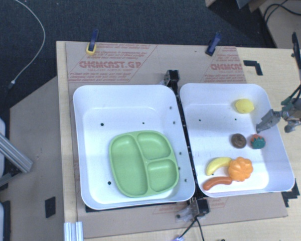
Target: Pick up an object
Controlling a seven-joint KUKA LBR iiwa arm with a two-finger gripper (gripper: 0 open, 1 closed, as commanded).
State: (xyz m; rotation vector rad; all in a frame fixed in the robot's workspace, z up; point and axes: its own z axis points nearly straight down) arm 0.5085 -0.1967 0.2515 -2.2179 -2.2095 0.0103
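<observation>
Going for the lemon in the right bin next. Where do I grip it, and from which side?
Grip the lemon across its short middle, coming straight down from above. It lies alone, apart from the other food and off the right bin walls, so both sides look free.

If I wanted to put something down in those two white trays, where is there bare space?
Right bin: its left half is bare, from the centre divider to the brown ball. Its right and near side is crowded: lemon, teal piece, banana, orange pumpkin, sausage. Left bin: bare strip behind the green plate.
</observation>
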